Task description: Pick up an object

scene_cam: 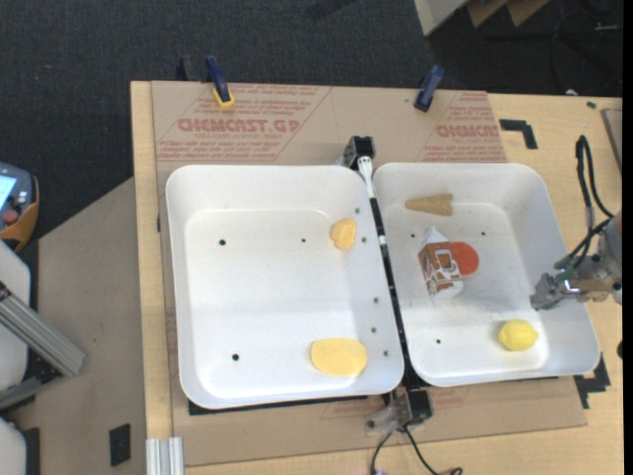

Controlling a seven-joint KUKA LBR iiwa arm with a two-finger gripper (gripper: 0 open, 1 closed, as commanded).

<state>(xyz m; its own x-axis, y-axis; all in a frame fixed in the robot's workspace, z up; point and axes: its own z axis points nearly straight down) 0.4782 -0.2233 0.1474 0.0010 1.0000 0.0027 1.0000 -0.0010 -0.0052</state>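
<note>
Camera view: we see the gripper (556, 291) at the right bin's (554, 206) right wall, holding nothing; how it is set we cannot tell. Nearest lies a lemon (517, 335), front right corner. We judge it light, firm, apt to roll; take it across the middle. A wrapped snack (443, 267) and a cone (430, 204) lie apart, not obstructing.

A small grey metal pincer (554, 291) with a tan block behind it and thin black cables above.
</note>
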